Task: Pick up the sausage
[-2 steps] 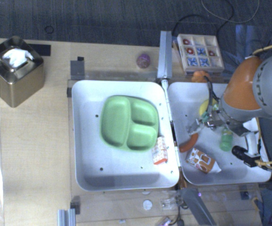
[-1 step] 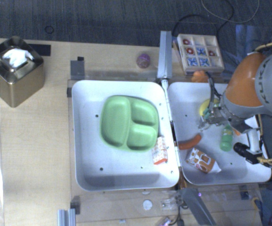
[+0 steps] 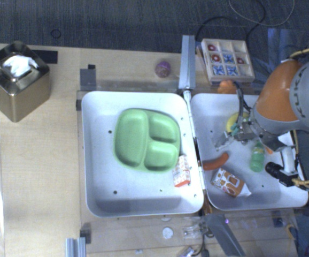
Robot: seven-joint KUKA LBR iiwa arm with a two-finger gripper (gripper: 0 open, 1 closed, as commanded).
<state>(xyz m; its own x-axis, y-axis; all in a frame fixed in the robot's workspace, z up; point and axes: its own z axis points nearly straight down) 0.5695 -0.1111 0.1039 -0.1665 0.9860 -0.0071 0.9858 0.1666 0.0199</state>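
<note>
The sausage [image 3: 216, 161], a short reddish-brown link, lies on the floor of the right bin [image 3: 283, 197] near its left wall. My gripper [image 3: 228, 138] hangs just above and to the right of the sausage, a short way from it, with the sausage not between its jaws. The grey arm with its orange band [image 3: 277, 98] reaches in from the right.
Around the sausage lie a brown snack packet [image 3: 228, 182], a green bottle [image 3: 257, 157] and a yellow item [image 3: 232, 123]. The left bin [image 3: 98, 197] holds a green divided plate [image 3: 146, 138] and a red-and-white packet [image 3: 182, 171]. A game board [image 3: 226, 60] sits behind the bins.
</note>
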